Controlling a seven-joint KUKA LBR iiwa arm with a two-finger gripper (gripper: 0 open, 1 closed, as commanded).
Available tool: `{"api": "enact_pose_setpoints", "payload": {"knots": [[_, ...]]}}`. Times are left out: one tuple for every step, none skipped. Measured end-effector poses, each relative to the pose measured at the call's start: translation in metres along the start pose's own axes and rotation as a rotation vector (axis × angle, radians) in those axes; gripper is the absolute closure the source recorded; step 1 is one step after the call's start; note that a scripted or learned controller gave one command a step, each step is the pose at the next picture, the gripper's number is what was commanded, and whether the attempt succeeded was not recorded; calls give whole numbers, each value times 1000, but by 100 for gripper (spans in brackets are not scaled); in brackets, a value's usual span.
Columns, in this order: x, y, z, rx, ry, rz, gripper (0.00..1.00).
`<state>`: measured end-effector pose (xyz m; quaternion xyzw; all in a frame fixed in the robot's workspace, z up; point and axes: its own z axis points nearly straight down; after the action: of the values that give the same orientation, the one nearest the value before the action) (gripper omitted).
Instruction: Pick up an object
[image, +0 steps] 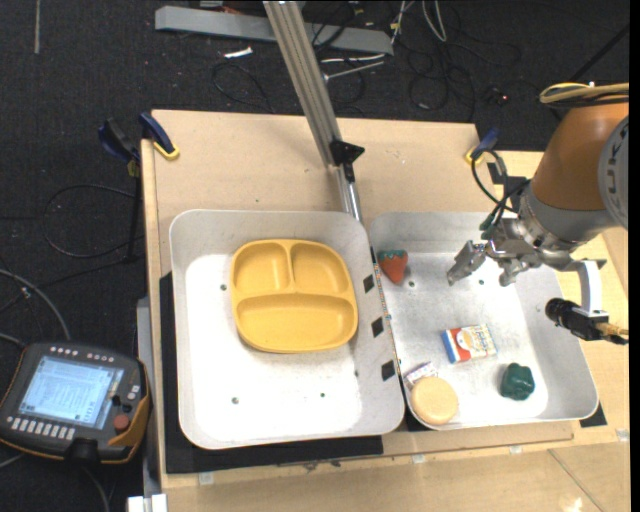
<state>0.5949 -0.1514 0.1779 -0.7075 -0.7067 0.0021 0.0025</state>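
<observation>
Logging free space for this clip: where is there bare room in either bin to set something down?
Left bin: bare floor in front of and left of the yellow tray.

Right bin: a bare patch mid-floor between the strawberry, the small carton and the end effector.

Crowded along its near edge: round cookie, carton, green object.

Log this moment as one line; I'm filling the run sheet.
tool: above right bin, holding nothing | strawberry, carton, cookie, green toy in bin | pick: not done
</observation>
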Motion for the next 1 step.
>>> {"api": "enact_pose_setpoints", "payload": {"knots": [[-1, 2, 44, -2, 0, -1, 0]]}}
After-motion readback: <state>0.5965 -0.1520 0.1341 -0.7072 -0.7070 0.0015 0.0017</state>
